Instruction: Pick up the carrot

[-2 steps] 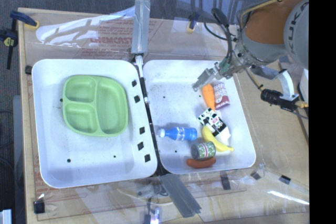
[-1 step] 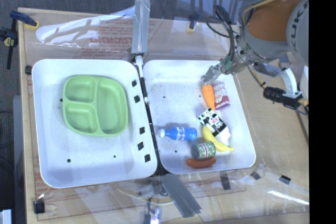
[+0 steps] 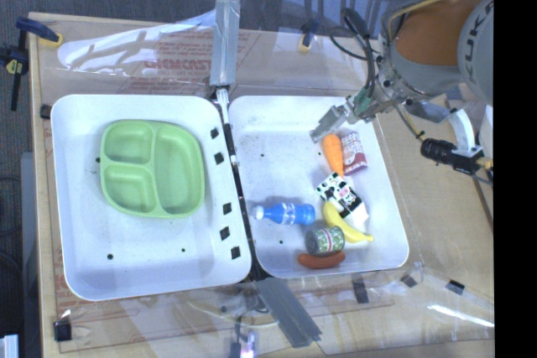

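Carrot [image 3: 333, 154] | short, orange, tapered, lying in right bin [image 3: 277, 117] | pincer [image 3: 329, 126] just above it, grip state unclear

A robotics lab: clamped bench [image 3: 436, 180], taped plastic sheeting [image 3: 143, 50], white bins [image 3: 67, 205].

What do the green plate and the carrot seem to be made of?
Green plate: probably matte moulded plastic, with an even pale colour and three smooth, rounded compartments.
Carrot: apparently toy plastic, uniformly orange and smooth; its exact finish is too small to judge.
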Controlling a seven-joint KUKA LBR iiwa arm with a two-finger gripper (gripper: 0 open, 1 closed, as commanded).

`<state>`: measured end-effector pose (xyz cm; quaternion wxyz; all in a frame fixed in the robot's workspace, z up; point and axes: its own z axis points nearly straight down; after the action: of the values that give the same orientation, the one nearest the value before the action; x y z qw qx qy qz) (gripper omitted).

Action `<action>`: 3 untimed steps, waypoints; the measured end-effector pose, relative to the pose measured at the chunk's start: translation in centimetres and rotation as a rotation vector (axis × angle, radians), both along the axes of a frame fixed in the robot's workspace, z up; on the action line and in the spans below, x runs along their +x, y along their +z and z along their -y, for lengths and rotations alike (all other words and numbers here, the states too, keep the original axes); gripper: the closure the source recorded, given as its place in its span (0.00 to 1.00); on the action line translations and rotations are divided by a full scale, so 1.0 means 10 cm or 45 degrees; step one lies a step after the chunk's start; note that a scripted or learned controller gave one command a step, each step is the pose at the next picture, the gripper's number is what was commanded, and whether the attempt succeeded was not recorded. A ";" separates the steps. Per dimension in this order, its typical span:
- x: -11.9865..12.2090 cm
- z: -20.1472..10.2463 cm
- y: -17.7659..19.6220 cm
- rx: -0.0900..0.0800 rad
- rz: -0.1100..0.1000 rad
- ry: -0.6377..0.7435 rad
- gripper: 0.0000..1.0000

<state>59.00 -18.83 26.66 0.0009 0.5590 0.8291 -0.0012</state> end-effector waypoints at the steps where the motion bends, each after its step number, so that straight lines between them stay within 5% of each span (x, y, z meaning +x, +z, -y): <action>1: 0.35 0.21 -0.83 0.003 -0.004 -0.001 0.00; 2: -0.12 0.21 -1.75 0.004 -0.003 -0.034 0.00; 3: -0.01 0.22 -0.69 0.003 -0.001 -0.323 0.00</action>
<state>58.91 -21.04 19.74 -0.0002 0.6594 0.7518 -0.0005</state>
